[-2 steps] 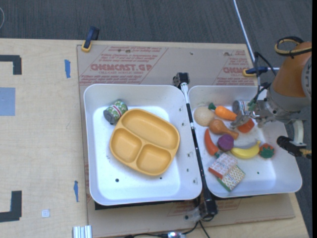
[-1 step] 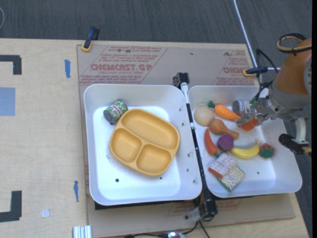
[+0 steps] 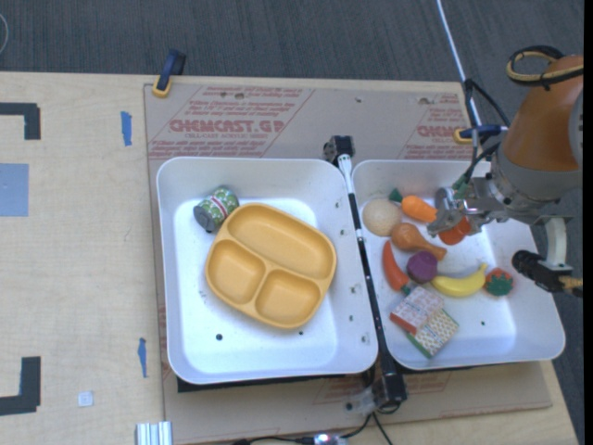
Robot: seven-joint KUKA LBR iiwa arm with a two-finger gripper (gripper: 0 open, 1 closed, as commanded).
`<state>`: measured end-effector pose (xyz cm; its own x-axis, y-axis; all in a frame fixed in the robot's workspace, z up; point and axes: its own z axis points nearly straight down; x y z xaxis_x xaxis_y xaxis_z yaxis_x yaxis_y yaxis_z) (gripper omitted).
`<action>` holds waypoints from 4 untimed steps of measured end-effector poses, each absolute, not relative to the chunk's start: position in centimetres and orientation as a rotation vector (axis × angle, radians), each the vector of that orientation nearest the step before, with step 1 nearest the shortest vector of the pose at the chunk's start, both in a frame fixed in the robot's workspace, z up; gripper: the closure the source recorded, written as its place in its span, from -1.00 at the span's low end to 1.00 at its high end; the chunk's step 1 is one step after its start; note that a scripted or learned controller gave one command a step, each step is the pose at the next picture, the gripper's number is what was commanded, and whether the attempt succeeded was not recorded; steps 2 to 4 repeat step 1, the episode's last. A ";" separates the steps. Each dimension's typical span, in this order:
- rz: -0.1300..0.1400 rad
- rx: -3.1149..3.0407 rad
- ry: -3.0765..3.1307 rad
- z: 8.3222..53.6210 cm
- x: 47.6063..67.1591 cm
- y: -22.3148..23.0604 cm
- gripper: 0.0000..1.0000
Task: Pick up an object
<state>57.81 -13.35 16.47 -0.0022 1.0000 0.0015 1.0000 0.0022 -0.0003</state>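
Camera view: the arm's metal pincer (image 3: 453, 217), its opening impossible to tell, sits low over a small red-orange toy (image 3: 456, 233) in the right white bin (image 3: 537, 341), needing centred closure.

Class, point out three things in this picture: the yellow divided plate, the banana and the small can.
yellow divided plate (image 3: 271, 265): camera view, on the ridge between its compartments.
banana (image 3: 460, 284): camera view, middle of its curved body.
small can (image 3: 216, 209): camera view, on its green side.

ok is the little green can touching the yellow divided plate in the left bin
Touching, as far as the camera view shows: the green can lies on its side against the upper-left rim of the yellow plate, with no white bin floor showing between them.
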 end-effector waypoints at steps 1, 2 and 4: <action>0.000 -2.217 -2.222 18.9 55.9 -6.8 1.00; 0.000 -2.217 -2.222 18.9 55.9 -6.8 1.00; 0.000 -2.217 -2.222 18.9 55.9 -6.8 1.00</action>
